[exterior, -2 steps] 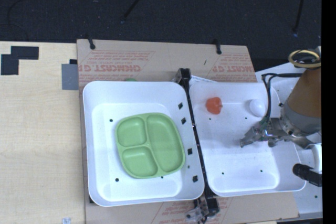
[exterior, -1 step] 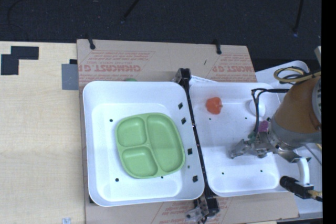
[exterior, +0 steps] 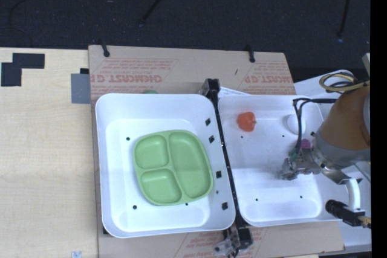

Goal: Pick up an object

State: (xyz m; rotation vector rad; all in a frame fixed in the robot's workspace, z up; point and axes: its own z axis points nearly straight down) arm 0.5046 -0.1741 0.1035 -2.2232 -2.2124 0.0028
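Observation:
A small orange-red object (exterior: pixel 246 121) lies in the right bin (exterior: pixel 266 202) near its far left corner. A white round object (exterior: pixel 292 124) rests by that bin's far right wall. The gripper (exterior: pixel 292 168) is low over the right side of the right bin, well to the right of and nearer than the orange object. Next to the gripper's wrist a small purple thing (exterior: pixel 306 144) shows. The arm (exterior: pixel 344 124) comes in from the right and hides the bin's right wall.
The left bin (exterior: pixel 115 124) holds a green three-compartment plate (exterior: pixel 172 166). A black divider clamp (exterior: pixel 221 154) runs between the bins. Cardboard (exterior: pixel 181 69) lies under both bins, with a wooden bench top (exterior: pixel 42 160) to the left.

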